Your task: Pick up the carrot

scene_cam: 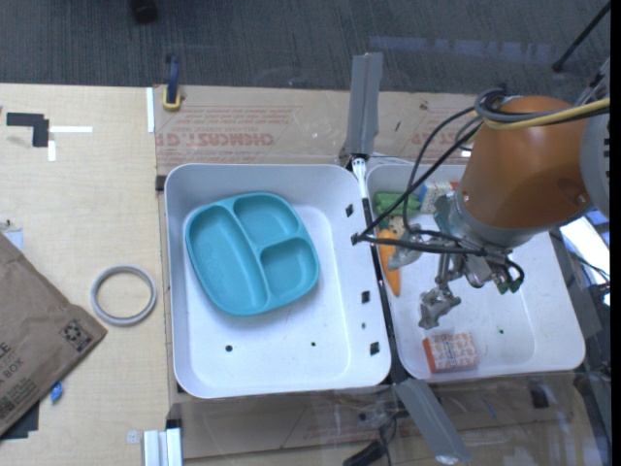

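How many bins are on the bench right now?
2. The left bin holds a blue divided plate; the right bin, under the arm, holds the carrot by its left wall.

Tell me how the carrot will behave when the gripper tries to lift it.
The carrot looks like a smooth tapered toy, so it is probably stiff and light. Its rounded shape suggests it may roll or slip out sideways under the gripper. It lies close along the right bin's left wall, which may crowd a grasp.
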Robot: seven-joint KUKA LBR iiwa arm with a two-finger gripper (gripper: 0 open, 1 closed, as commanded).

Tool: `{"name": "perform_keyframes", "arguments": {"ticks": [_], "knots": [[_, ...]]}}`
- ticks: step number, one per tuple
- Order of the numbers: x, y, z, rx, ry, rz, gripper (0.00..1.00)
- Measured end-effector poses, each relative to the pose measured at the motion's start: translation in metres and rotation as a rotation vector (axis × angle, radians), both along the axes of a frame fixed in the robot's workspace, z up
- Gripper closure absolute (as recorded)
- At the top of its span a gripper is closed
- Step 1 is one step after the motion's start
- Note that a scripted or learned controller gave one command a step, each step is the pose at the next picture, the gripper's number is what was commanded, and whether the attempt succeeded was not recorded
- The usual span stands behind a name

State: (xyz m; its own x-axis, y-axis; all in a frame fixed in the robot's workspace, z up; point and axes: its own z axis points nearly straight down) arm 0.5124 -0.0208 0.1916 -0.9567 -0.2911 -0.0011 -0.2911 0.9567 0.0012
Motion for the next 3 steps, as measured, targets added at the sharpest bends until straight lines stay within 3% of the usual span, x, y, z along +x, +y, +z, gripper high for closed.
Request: {"name": "perform_keyframes", "arguments": {"ticks": [1, 2, 3], "knots": [[0.029, 0.014, 0.0, 0.0, -0.003, 0.185, 0.0], [0.041, 0.012, 0.095, 0.0, -0.004, 0.174, 0.0], [-0.01, -0.034, 0.004, 0.0, -0.001, 0.549, 0.0]]}}
